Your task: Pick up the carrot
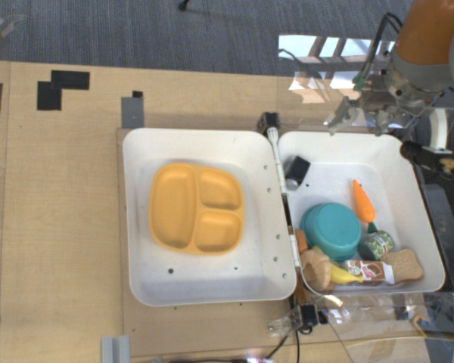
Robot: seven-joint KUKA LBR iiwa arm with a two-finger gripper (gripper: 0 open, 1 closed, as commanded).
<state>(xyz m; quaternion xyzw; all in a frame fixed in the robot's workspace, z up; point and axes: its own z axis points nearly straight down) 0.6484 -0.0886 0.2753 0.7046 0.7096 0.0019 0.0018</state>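
Right bin: one carrot lying free near its right side, just beside a teal bowl, green veg below it. Also one toast slice, banana, a small black block. Left bin holds one yellow divided plate. Gripper sits above the right bin's back edge, well apart from the carrot; can't tell its jaw state.

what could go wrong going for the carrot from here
1. The carrot lies close beside the teal bowl with the green toy at its lower end, so fingers coming down might strike or grab a neighbour instead.
2. It sits near the right bin's far wall, leaving little room on that side.
3. The gripper is above the bin's top edge, so a long approach could drift.
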